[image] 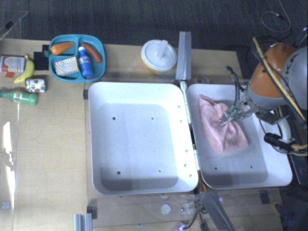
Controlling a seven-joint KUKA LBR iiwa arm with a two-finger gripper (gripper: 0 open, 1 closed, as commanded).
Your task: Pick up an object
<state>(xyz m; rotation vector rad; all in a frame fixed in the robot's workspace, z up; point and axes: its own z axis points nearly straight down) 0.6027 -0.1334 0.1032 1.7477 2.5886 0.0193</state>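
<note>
Find the pincer point(230, 115) low in the right bin point(250, 173), tip at the upper edge of the pink cloth point(220, 131), touching it or just above. Cannot tell how far open, nor whether any fabric is caught: too small and blurred at the tip to judge.

Look for the cloth right beneath the pincer and spreading away from it toward the left bin point(139, 178) and the near wall, crumpled, with a raised fold just beside the tip.

Judging from this, aim for that raised fold rather than the flat skirt farther off. Press straight down until the bin floor resists, close fully on a thick bunch, then lift slowly and vertically. Expect soft, limp handling: likely to drape and swing below the pincer, and to slip free if only a thin edge gets pinched. Steer clear of the wall behind the pincer on the way up.
</note>
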